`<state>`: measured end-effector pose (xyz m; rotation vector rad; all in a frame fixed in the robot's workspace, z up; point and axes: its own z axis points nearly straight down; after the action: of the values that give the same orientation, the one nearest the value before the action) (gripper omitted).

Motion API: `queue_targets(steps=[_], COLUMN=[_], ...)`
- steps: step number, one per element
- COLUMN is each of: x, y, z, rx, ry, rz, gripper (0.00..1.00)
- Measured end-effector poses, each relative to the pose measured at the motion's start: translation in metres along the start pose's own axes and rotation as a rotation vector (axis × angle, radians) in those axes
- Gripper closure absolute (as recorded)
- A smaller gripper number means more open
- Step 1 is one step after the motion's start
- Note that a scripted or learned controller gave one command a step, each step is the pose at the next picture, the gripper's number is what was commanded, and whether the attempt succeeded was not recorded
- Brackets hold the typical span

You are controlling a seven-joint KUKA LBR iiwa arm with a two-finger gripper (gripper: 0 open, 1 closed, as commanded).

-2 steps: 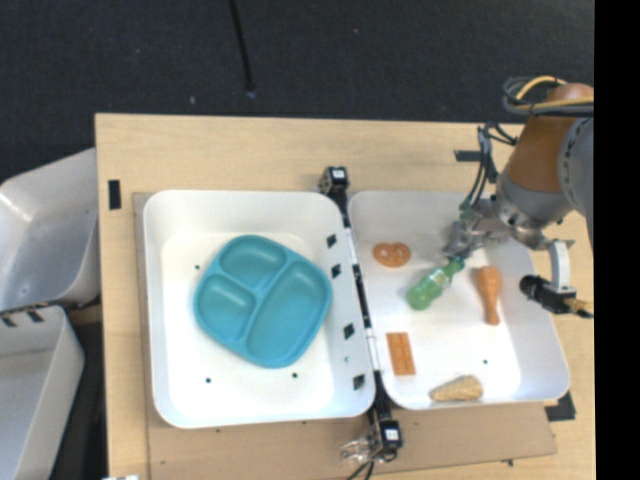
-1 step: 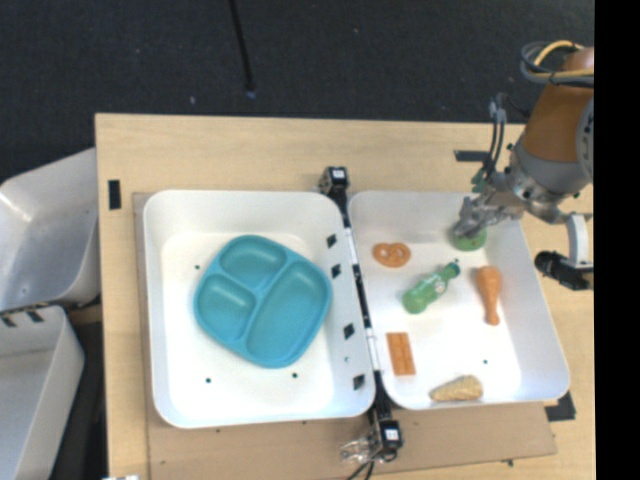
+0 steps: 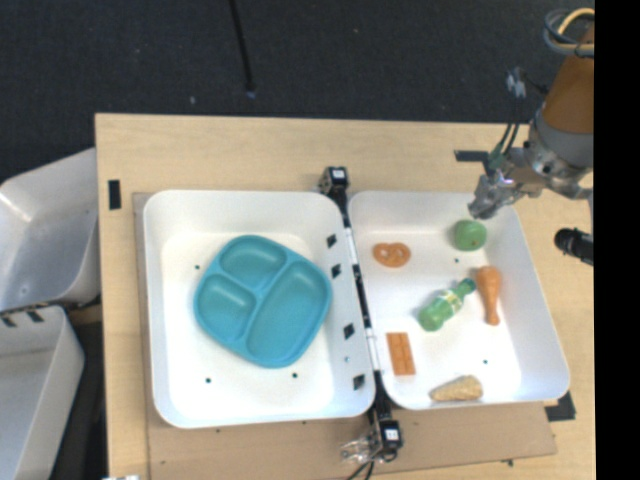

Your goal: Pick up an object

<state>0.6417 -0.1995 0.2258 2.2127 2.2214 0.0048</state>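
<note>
The right bin (image 3: 520, 368) holds several small items: a green ball-like fruit (image 3: 468, 234), an orange carrot (image 3: 489, 293), a green bottle (image 3: 444, 305), a brown pretzel-like piece (image 3: 392, 255), an orange block (image 3: 400, 353) and a tan wedge (image 3: 456, 390). My gripper (image 3: 486, 202) hangs at the bin's far right corner, just above and behind the green fruit. Nothing is visible between its fingers.
The left bin (image 3: 170, 388) carries a blue divided plate (image 3: 263, 299). A black-clipped divider (image 3: 352, 298) runs between the bins. The arm's grey and orange wrist (image 3: 566, 108) comes in from the upper right. A white container (image 3: 40, 238) stands left of the bench.
</note>
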Motion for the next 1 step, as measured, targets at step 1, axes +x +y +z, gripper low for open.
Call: queue_targets(steps=[1], x=[-0.0017], y=[0.0], z=[0.0152], rx=[0.007], ry=[-0.001], rz=[0.001], gripper=[1.0])
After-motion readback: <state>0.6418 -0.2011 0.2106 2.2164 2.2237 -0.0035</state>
